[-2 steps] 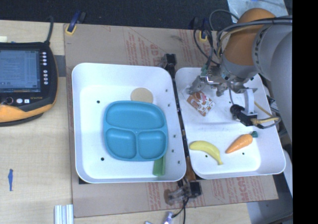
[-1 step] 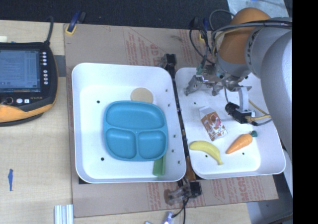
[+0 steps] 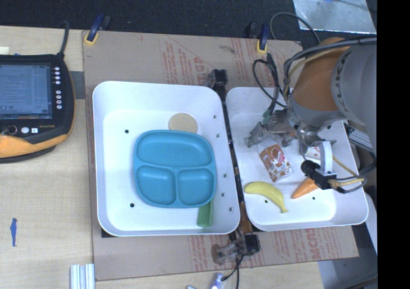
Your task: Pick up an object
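In the right bin (image 3: 346, 216), a red and white snack packet (image 3: 276, 161) lies near the middle. A yellow banana (image 3: 266, 194) rests toward the front, and an orange carrot (image 3: 303, 188) lies to its right. My gripper (image 3: 270, 138) hangs just behind the packet with its grey fingers spread open and nothing between them. The arm's orange band (image 3: 314, 82) is above it at the right.
The left bin (image 3: 112, 153) holds a blue divided plate (image 3: 174, 167), a tan round disc (image 3: 183, 122) behind it and a green object (image 3: 205, 215) at its front edge. A tablet (image 3: 29, 105) sits on the bench at far left.
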Controlling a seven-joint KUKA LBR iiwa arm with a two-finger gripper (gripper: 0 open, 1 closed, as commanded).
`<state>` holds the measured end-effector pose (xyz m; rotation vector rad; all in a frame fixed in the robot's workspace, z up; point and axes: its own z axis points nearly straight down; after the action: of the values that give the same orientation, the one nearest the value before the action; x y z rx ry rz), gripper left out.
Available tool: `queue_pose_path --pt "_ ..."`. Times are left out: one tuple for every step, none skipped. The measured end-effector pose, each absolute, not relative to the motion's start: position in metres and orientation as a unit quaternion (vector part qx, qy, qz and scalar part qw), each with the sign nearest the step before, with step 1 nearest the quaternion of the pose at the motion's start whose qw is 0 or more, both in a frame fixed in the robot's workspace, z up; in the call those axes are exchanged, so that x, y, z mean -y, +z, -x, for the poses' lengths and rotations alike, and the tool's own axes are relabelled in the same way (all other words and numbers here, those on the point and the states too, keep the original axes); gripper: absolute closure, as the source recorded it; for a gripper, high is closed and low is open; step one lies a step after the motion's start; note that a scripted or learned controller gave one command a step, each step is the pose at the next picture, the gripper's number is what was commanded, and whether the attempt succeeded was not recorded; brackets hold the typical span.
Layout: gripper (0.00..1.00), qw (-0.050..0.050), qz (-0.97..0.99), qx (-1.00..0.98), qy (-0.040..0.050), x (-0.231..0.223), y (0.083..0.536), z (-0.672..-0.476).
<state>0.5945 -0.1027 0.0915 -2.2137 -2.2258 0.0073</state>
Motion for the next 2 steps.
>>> queue_pose_path --pt "0.0 0.001 0.705 0.709 0.002 0.123 0.091 -0.551" --pt "1.0 0.001 0.704 0.711 0.003 0.124 0.102 -0.552"
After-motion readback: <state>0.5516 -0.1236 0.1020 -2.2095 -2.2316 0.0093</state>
